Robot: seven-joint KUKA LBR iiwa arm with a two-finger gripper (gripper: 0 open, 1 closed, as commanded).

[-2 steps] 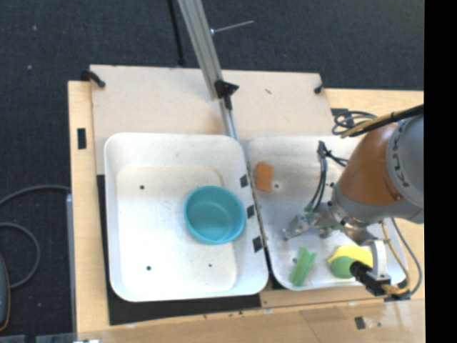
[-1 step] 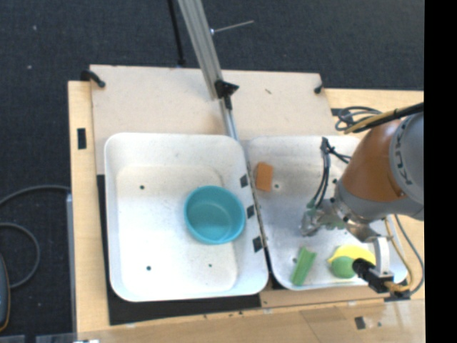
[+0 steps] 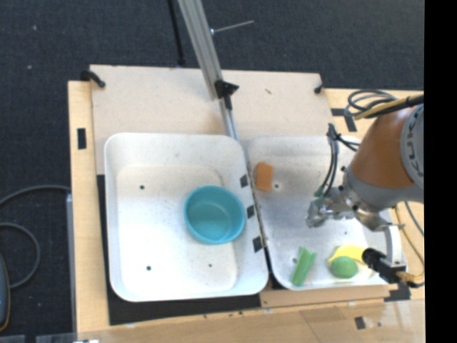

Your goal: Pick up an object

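At the left of the frame we see the left bin, a shallow white tray on the wooden bench. Inside it, toward its right side, sits a blue bowl, upright with its opening facing up and apart from the bin's walls.

Moving right, a metal pole slants down from the top centre of the frame to the seam where the two bins meet. Just past that seam, in the upper left part of the right bin, lies a small orange block, close to the bin's left wall.

Lower down, near the bottom edge of the right bin, we find a green stick lying at a slant. Just to its right rests a green round object, touching a yellow object that peeks out behind it.

The gripper hangs over the middle of the right bin, above and well apart from the orange block, and above the green and yellow pieces in the frame. We cannot tell whether it is parted or closed, and we see nothing held in it. The grey and orange arm enters from the right edge of the frame.
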